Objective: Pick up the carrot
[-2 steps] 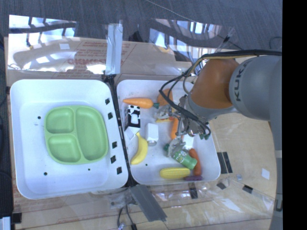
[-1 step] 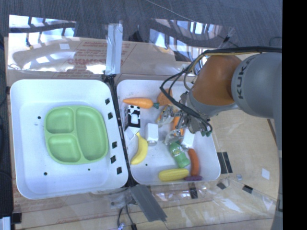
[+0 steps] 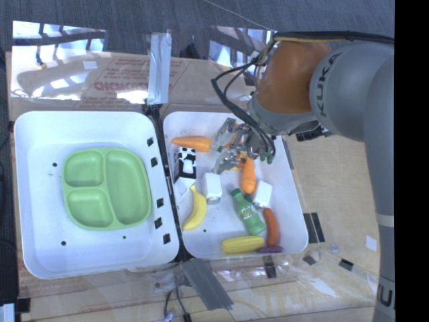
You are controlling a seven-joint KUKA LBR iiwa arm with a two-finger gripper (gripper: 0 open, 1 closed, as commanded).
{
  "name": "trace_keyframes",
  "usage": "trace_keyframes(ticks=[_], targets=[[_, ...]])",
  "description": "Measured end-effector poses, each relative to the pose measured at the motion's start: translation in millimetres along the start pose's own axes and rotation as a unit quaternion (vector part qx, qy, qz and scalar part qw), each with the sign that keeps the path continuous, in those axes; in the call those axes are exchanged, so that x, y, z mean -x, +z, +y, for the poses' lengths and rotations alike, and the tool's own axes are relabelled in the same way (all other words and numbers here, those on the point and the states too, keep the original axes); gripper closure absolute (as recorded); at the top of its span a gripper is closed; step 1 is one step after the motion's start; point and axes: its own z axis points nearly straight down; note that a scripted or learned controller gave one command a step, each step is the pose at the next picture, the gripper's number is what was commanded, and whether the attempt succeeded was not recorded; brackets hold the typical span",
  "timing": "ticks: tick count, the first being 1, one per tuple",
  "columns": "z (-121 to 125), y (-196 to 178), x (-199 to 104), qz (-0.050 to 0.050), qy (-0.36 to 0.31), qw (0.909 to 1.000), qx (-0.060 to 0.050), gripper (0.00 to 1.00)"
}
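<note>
Hovering over the right bin (image 3: 288,180), carrot not yet lifted.
Two carrots lie in that bin: one (image 3: 192,142) near the top wall, another (image 3: 249,174) just below the gripper (image 3: 234,154). Whether the fingers are open or closed cannot be told; nothing visibly sits between them, so the grasp remains.
</note>
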Motion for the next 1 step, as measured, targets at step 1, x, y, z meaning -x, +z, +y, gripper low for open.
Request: trace_keyframes(ticks=[1], targets=[[78.4,-29.5,-28.6,0.002,0.096,0.9954,0.000,1.00]])
